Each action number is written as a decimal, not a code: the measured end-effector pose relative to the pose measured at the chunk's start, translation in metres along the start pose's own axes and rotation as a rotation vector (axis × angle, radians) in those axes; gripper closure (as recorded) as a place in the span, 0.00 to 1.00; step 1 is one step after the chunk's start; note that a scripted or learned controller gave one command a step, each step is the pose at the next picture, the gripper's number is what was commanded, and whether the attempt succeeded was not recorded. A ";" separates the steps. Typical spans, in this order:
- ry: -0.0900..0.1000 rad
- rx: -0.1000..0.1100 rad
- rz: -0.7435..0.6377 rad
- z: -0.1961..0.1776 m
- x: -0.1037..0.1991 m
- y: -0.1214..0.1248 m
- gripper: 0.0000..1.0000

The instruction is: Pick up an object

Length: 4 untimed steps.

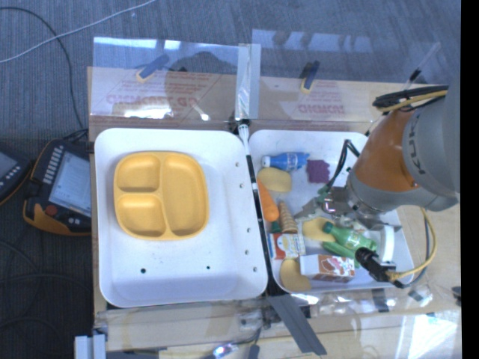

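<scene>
Gripper [331,209]: we see it low in the right bin, among the clutter; the wrist hides its tips from us, so we cannot tell how the fingers stand.
Green bottle [349,238]: we find it lying on its side just below the gripper, shiny green plastic, neck pointing left. Whether the gripper touches it, we cannot tell.
Carton [327,267]: we see a small box, white at its left end and red-brown with a picture at its right, lying flat by the front wall of the right bin, just beneath the green bottle.
Blue bottle [285,159]: it lies on its side near the back of the right bin, white cap to the left.
Purple block [318,170]: just right of the blue bottle.
Carrot [269,201]: orange, along the left wall of the right bin.
Arm [397,159]: grey with an orange band, it comes in from the right, over the right bin.
Right bin [314,138]: white, shallow, crowded.
Left bin [224,253]: white; it carries a yellow divided plate [161,195].
</scene>
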<state>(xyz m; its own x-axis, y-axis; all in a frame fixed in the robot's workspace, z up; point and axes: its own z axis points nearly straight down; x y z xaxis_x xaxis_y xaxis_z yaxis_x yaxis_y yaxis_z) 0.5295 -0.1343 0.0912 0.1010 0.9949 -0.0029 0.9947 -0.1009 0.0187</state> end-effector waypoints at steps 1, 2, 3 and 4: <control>0.001 0.000 -0.001 -0.009 0.001 0.001 1.00; 0.002 0.020 0.013 -0.125 0.086 0.036 1.00; 0.001 0.019 -0.212 -0.145 0.051 0.106 1.00; 0.006 0.020 -0.374 -0.012 0.033 0.081 1.00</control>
<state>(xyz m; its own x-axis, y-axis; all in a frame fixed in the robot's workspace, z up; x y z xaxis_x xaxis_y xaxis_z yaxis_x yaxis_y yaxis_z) 0.6130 -0.1091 0.1043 -0.2697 0.9629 0.0000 0.9629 0.2697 -0.0025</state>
